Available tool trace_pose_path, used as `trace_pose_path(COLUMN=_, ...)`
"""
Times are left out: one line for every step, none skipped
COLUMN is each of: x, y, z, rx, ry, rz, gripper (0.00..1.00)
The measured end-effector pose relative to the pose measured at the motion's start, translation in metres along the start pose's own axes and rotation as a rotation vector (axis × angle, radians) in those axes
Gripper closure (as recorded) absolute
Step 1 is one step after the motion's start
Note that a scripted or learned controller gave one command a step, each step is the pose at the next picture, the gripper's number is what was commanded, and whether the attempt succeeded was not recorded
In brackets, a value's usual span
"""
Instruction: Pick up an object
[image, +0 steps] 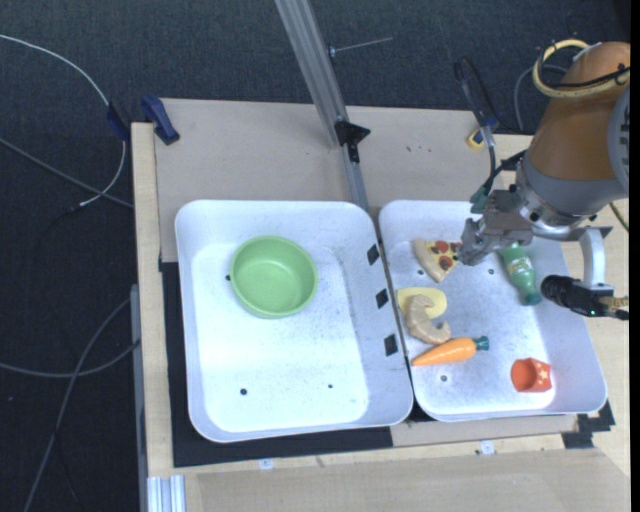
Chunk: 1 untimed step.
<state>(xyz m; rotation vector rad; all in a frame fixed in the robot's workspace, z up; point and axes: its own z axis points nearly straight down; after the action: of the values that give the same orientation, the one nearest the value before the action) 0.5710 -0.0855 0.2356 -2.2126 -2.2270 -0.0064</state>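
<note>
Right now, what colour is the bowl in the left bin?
The bowl is light green, seen best in the camera view.

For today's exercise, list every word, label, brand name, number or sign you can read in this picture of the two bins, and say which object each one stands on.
No readable text: nothing in the camera view carries a word, number or sign.
Green bottle: a pale band near its neck may be a label, too small and blurred to read.
Pizza slice toy, carrot toy, green bowl, orange-red object: plain, no lettering seen.
</note>
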Motion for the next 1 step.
trace_pose_path(x=0.0533, y=0.007, z=0.0102, rx=0.009, ry=0.0, rz=0.001, gripper=1.0)
